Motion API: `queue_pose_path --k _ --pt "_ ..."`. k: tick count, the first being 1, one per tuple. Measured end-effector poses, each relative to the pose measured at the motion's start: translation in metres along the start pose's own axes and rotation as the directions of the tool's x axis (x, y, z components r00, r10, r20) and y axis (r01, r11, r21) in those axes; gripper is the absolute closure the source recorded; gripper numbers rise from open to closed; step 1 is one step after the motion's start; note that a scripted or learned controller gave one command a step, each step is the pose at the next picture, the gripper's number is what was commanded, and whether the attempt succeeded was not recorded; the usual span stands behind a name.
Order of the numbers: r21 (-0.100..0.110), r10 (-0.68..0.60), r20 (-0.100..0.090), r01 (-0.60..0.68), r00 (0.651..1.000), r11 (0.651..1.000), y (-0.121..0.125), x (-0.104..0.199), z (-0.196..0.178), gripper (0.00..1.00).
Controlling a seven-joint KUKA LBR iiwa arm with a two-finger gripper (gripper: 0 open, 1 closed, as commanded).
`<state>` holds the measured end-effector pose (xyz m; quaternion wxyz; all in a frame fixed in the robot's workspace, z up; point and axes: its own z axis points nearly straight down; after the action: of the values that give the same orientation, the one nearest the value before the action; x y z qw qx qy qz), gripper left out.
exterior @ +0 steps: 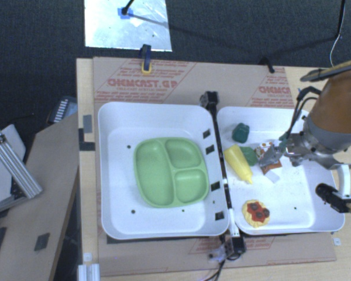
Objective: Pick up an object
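I see a green divided plate (169, 172) in the left bin (114, 127), cardboard sheet (164, 81) beneath both bins.

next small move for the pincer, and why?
Probably lower straight down and close. The pincer hangs in the right bin over a small brown and red object, just right of the yellow banana-like toy; nothing is visibly held. Whether its tips already touch the object I cannot tell.
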<state>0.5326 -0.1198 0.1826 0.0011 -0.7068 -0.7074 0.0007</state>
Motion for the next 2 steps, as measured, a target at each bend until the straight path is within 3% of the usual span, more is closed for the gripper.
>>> queue_pose_path --k 1,2 --pt "0.001 0.001 0.000 -0.001 1.000 1.000 -0.009 0.000 0.047 0.00" --pt "-0.004 0.001 0.001 -0.001 1.000 1.000 -0.007 -0.001 0.034 1.00"
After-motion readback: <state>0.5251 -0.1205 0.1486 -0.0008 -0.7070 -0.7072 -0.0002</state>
